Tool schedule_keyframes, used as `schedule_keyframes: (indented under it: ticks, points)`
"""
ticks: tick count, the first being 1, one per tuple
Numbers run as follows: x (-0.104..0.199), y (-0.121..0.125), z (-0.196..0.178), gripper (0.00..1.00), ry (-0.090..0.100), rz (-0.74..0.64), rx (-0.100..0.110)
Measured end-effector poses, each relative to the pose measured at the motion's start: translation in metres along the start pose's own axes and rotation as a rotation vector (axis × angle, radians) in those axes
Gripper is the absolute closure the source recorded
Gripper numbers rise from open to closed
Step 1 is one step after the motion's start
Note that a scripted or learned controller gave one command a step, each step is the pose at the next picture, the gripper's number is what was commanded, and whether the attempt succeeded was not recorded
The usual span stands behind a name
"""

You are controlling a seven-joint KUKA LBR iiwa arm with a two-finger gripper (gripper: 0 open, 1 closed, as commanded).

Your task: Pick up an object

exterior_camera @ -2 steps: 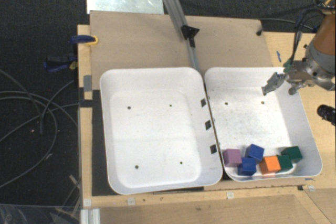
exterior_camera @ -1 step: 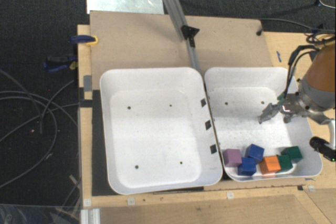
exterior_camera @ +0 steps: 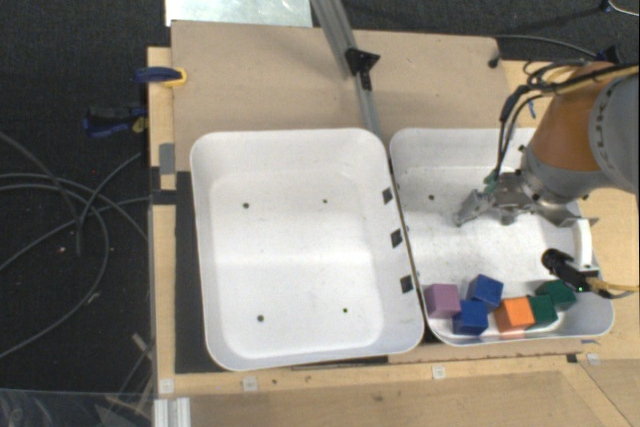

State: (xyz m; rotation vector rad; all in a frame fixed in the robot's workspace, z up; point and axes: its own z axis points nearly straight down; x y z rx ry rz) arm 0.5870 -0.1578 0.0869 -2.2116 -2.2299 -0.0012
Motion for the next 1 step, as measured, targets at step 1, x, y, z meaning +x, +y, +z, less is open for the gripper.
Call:
schedule_keyframes:
  ticks: [1]
  points:
    - [-0.0029, 0.0006, -0.0151, 1.00, -0.003, 0.002, -0.006]
